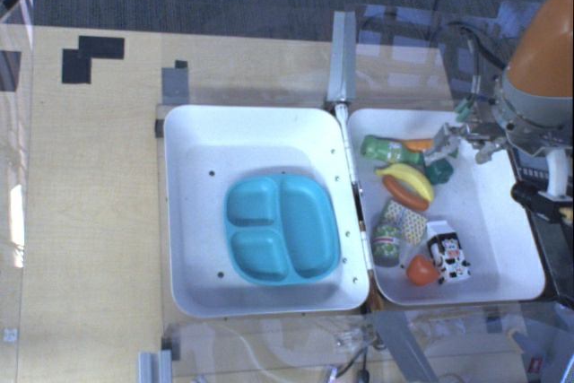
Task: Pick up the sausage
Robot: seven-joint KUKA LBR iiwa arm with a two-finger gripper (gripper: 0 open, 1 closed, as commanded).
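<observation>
Sausage, the reddish-brown oblong piece [404, 193], lay in the right white bin [502, 274] touching the yellow banana [408, 178]; the two-finger gripper [462, 139], its state indiscernible, should descend on its free lower side.

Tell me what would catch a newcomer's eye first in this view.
The bright blue divided tray stands out first, lying in the middle of the left bin. Next comes the colourful heap in the right bin: a yellow banana lying against the reddish sausage, with a red tomato nearer the front. The arm's orange band looms at the right edge, its claw above the heap's far end.
</observation>
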